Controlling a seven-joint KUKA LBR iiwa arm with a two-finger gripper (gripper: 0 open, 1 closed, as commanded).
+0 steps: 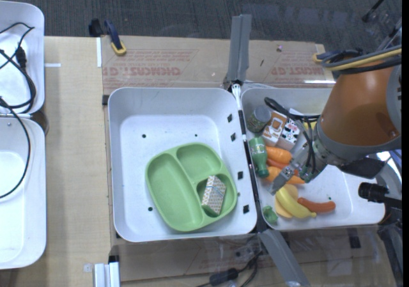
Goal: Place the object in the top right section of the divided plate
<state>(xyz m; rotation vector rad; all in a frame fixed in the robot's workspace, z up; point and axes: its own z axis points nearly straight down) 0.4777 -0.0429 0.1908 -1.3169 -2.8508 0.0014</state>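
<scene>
A green divided plate [160,170] lies in the left bin [128,126]. A small patterned packet [214,193] rests in the plate's section nearest the right bin, toward the front. My gripper [291,176] hangs low over the right bin [358,215], just above the toy food. It is right over an orange carrot [278,155] and a yellow banana [291,204]. The wrist hides what lies directly under it, and I see nothing clearly held.
Also in the right bin are a green bottle [259,156], a red chili [316,204], a small printed box [276,127] and a dark can [259,117]. A grey post [239,49] rises between the bins at the back.
</scene>
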